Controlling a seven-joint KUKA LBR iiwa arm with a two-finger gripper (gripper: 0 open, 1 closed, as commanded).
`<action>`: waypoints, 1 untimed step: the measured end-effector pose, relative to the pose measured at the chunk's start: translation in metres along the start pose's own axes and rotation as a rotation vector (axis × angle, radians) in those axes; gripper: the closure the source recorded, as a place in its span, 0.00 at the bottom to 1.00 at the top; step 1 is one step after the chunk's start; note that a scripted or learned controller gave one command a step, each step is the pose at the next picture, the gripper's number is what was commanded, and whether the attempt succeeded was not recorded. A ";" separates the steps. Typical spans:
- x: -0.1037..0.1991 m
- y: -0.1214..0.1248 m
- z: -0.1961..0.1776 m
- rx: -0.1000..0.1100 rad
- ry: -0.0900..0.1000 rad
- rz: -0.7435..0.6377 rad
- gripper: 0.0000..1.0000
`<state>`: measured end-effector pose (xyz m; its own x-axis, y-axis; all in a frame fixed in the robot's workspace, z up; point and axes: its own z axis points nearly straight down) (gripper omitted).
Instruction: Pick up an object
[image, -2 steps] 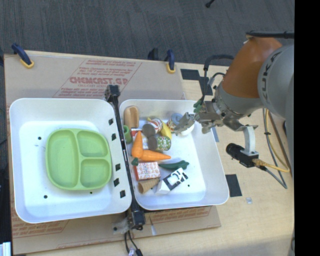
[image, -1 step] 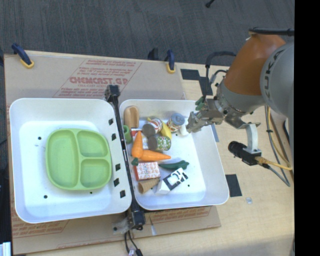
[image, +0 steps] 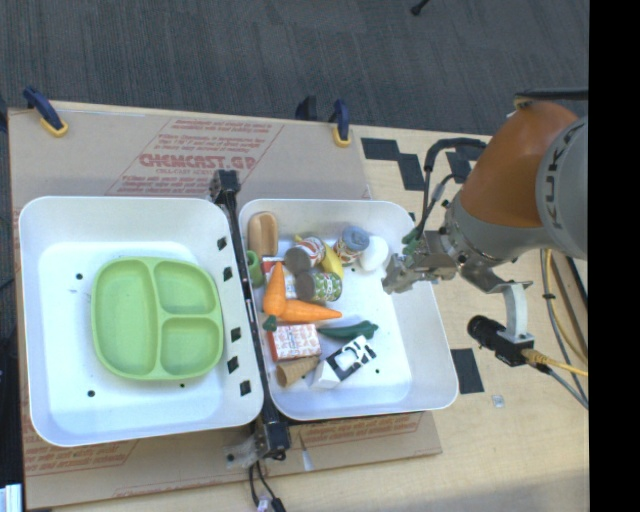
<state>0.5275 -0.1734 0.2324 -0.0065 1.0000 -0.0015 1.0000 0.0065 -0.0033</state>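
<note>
While the jaws' state is unclear, the gripper (image: 397, 272) hovers beside smooth plastic toy food (image: 305, 300).

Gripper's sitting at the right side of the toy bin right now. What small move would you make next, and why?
Probably shift the gripper a little toward the view's left and then lower it. It sits over the right bin near its right wall, beside the pile rather than above it. The nearest items are the white piece and the green pepper; the carrot lies farther in.
</note>
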 end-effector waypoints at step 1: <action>-0.016 -0.010 -0.020 -0.004 0.000 0.002 1.00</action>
<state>0.5179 -0.1898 0.2523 -0.0048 1.0000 -0.0010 1.0000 0.0048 0.0010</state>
